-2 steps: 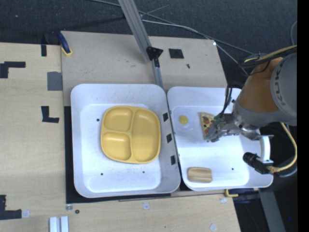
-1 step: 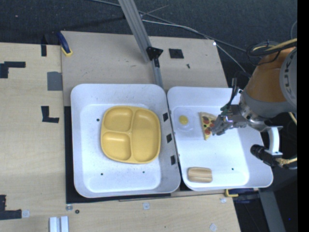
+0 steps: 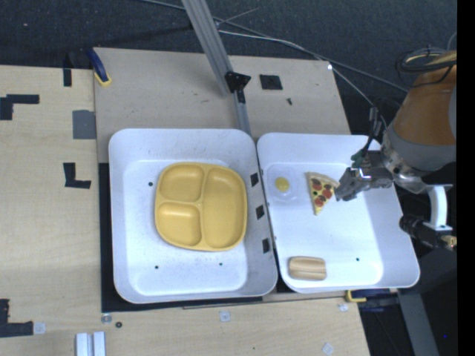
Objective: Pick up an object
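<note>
So the gripper (image 3: pixel 346 190) is sitting low over the right bin (image 3: pixel 375 262), right next to the pizza slice (image 3: pixel 320 192). Its dark tip is just beside the slice's right edge, maybe touching it, but I honestly can't tell from this angle. Same goes for the fingers: they blur into one dark lump, so whether they're apart or together is anyone's guess. Nothing is visibly pinched between them.

Count for the right bin: three things. One toy pizza slice with red and dark toppings, pointing down toward the near edge, in the upper middle of the bin. One small yellow round piece (image 3: pixel 282 185), left of the slice and near the bin's left wall; it sits on a pale disc-like patch and I can't make out what it really is. One hot dog bun-looking thing (image 3: pixel 306 268), tan, lying flat near the front wall, well apart from the other two.

Left bin (image 3: pixel 133 273): just one item, a yellow divided plate (image 3: pixel 201 205) with three compartments, roughly centred.

That makes two white bins, side by side and touching along the middle, on a wooden bench (image 3: pixel 44 221).

The arm (image 3: pixel 423 121) comes in from the right, with its orange band and grey body cut off by the frame edge, so most of it is out of shot. A grey metal pole (image 3: pixel 210 35) slants down from the top to the bins' back edge.
</note>
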`<state>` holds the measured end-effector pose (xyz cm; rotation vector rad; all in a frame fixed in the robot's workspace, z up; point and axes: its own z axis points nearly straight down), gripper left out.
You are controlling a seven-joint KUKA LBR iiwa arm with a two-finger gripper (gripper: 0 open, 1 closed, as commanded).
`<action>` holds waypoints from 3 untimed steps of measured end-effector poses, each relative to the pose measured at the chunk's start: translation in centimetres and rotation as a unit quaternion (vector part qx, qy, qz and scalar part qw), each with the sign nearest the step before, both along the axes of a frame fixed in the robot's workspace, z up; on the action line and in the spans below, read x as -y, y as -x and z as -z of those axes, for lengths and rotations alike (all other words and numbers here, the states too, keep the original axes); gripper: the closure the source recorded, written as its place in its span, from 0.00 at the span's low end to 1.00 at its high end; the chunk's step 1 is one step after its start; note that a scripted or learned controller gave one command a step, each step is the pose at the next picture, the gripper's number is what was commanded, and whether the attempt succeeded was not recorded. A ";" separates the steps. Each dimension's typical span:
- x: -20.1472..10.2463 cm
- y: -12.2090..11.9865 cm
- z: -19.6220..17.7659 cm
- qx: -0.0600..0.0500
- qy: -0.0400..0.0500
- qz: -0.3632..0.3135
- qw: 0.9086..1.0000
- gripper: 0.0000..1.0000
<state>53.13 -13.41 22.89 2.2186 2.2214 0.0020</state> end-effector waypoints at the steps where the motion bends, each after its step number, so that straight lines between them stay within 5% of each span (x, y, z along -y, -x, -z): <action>1: -5.3 -0.8 -0.8 -0.002 -0.001 -0.002 1.000 1.00; 3: -16.5 -3.1 -0.1 -0.002 -0.001 -0.003 1.000 1.00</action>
